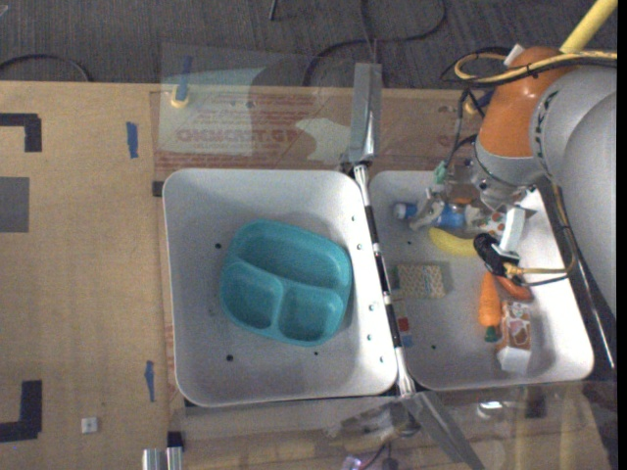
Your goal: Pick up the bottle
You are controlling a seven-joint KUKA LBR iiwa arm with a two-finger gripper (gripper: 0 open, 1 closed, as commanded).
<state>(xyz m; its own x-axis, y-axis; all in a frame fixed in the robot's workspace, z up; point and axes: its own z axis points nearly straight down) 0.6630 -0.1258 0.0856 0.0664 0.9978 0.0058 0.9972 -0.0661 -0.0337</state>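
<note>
The bottle is small and clear with a blue cap. It lies on its side near the back left of the right bin, cap pointing left. My gripper hangs below the orange wrist band, right over the bottle's base end and low in the bin. The wrist hides where gripper and bottle meet, so I cannot tell whether they touch.
A yellow banana and a blue item lie just under the gripper. A carrot, a patterned pad and a white packet are nearer the front. The left bin holds a teal divided tray.
</note>
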